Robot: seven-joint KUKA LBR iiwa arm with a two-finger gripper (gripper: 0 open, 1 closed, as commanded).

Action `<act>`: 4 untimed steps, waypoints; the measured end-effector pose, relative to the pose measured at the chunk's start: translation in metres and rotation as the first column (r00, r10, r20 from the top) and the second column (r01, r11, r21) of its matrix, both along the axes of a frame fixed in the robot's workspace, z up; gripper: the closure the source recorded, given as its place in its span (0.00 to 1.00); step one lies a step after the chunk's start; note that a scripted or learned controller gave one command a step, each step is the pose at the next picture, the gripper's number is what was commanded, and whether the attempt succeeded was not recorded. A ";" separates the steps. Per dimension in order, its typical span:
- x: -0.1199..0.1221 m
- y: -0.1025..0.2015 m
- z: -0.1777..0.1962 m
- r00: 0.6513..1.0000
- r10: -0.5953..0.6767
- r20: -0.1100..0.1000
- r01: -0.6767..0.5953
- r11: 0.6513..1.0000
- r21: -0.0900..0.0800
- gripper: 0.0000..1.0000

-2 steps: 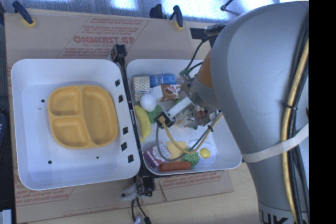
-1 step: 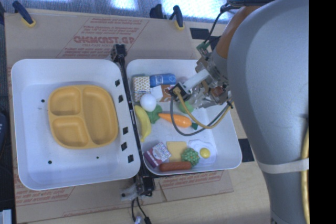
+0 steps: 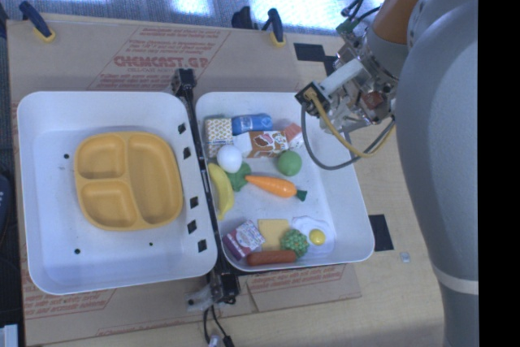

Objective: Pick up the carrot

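The carrot (image 3: pixel 274 186) lies in the right bin (image 3: pixel 335 189), about in the middle of it. It lies flat and a little slanted, with the orange body pointing to the left and the small green end to the right. Just beside its left tip there is a green leafy piece (image 3: pixel 240 177), and next to that a banana (image 3: pixel 219 191) lies along the left wall of the bin. Above the carrot are a white egg (image 3: pixel 230 158) and a green ball (image 3: pixel 288 162); the ball is near the carrot but does not touch it. Further up are a blue and white carton (image 3: pixel 252 123) and an orange and white packet (image 3: pixel 268 143). Below the carrot are a yellow cheese slice (image 3: pixel 274 230), a fried egg (image 3: pixel 314 235), and a red sausage (image 3: pixel 272 258) close to the lower edge.

The gripper (image 3: pixel 361 103) hangs over the upper right corner of the right bin, well apart from the carrot. From this angle I cannot tell whether the jaws are open or closed. The carrot is not between them; it rests on the bin floor.

The left bin (image 3: pixel 32 118) holds a yellow divided plate (image 3: pixel 127 179). Both bins stand on a sheet of cardboard (image 3: pixel 122 53) on the bench.
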State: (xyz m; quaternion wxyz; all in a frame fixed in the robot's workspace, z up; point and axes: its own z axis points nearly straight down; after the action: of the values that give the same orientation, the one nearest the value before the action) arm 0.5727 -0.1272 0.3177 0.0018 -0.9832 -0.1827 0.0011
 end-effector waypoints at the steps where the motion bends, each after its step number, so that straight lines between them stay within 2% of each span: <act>1: 0.000 0.000 -0.001 1.000 0.001 -0.002 -0.001 1.000 0.000 0.00; 2: -0.048 0.018 -0.113 0.986 0.166 -0.003 -0.166 0.986 0.002 0.00; 3: -0.027 0.017 -0.226 1.000 -0.011 -0.003 0.011 1.000 0.001 0.00; 4: -0.028 0.018 -0.217 1.000 -0.004 -0.008 0.004 1.000 0.005 1.00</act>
State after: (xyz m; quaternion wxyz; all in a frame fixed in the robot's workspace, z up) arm 0.5447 -0.1092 0.1010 0.0049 -0.9835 -0.1806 0.0046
